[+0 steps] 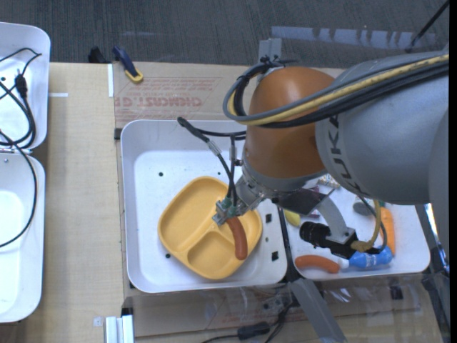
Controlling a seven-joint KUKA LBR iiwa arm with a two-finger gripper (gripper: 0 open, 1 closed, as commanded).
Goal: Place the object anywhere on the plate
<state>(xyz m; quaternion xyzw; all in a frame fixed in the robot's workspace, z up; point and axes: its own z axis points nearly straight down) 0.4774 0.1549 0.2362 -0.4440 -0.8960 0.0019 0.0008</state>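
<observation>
1. Sausage: a reddish-brown hot dog lies on the right side of the yellow plate, slanting from upper left to lower right, its lower end close to the plate's right rim.
2. The plate is a divided one with raised ridges between its compartments; it sits in the left bin, towards that bin's lower right part. The sausage seems to rest in the right-hand compartment, though the exact section is hard to tell.
3. The grey arm comes in from the right, its orange band bulking large over the wall between the two bins, with black and yellow cables looped across it.
4. The gripper points down and to the left from under the orange band, its tip over the plate's right half.
5. The sausage's upper end sits right at the gripper's tip, touching it or very nearly so. Whether the gripper is clasping the sausage or is slack beside it cannot be told; that part is too small and cluttered to read.
6. In the right bin lie another reddish sausage, a blue item and an orange carrot-like piece, all well apart from the plate.
</observation>
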